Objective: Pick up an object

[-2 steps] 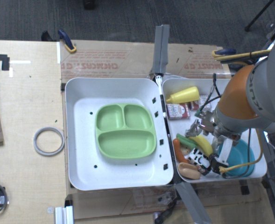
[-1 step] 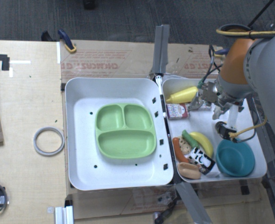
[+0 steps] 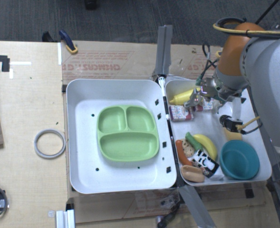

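Arm: the grey KUKA arm (image 3: 268, 65) is reaching into the right white bin (image 3: 254, 127).
Gripper (image 3: 197, 99): sitting low beside a yellow plastic lemon-shaped toy (image 3: 181, 97); grip state hidden.
Left white bin (image 3: 78, 137): holding 1 green 3-compartment plate (image 3: 128, 133).

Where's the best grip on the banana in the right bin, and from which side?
Probably the middle of the banana, coming straight down with fingers across its narrow width. It lies flat and curved, with the teal bowl close on one side and toy food on the other, so a side approach looks crowded.
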Robot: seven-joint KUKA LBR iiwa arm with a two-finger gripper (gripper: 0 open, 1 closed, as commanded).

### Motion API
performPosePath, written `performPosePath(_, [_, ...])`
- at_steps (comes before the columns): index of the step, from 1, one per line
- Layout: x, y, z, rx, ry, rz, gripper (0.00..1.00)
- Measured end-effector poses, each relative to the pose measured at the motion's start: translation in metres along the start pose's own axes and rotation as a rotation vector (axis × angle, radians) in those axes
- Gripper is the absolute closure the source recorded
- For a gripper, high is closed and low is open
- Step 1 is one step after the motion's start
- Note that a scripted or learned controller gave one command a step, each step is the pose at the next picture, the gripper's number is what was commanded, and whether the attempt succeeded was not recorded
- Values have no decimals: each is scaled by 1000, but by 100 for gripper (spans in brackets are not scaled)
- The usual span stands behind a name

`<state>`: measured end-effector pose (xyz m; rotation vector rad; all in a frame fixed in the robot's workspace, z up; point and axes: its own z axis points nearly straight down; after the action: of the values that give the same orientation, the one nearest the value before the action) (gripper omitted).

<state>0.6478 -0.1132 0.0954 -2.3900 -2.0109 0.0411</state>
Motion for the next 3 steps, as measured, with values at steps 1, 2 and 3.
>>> performPosePath(1, [-5,15,-4,-42,-8,-556,0])
performPosePath(2, [-7,14,-15,-35,-7,-555,100])
performPosePath(3, [60,-7,-97,-34,-2,-554,100])
